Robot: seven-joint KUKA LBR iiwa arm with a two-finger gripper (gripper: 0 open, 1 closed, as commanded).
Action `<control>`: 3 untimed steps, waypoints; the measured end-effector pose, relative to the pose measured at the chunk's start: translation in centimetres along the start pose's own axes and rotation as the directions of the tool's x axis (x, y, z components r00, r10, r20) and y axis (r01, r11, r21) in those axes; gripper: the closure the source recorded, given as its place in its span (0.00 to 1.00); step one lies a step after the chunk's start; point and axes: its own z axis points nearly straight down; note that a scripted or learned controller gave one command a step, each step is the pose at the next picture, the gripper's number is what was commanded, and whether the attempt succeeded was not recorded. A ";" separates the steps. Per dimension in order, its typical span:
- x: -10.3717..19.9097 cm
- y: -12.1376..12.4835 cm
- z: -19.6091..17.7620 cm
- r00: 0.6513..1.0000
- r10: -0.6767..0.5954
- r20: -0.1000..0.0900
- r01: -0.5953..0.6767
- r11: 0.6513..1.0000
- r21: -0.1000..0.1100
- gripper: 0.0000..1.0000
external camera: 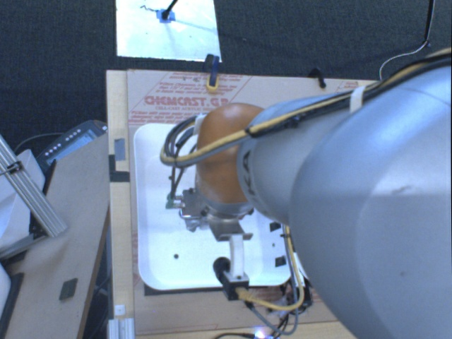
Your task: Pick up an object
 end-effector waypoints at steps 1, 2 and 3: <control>0.0 0.2 -1.3 1.000 0.000 -0.002 0.000 1.000 -0.004 1.00; 0.0 0.2 -2.3 1.000 -0.001 -0.003 0.001 1.000 -0.004 1.00; -0.1 0.3 -3.3 1.000 -0.001 -0.004 0.001 1.000 -0.004 1.00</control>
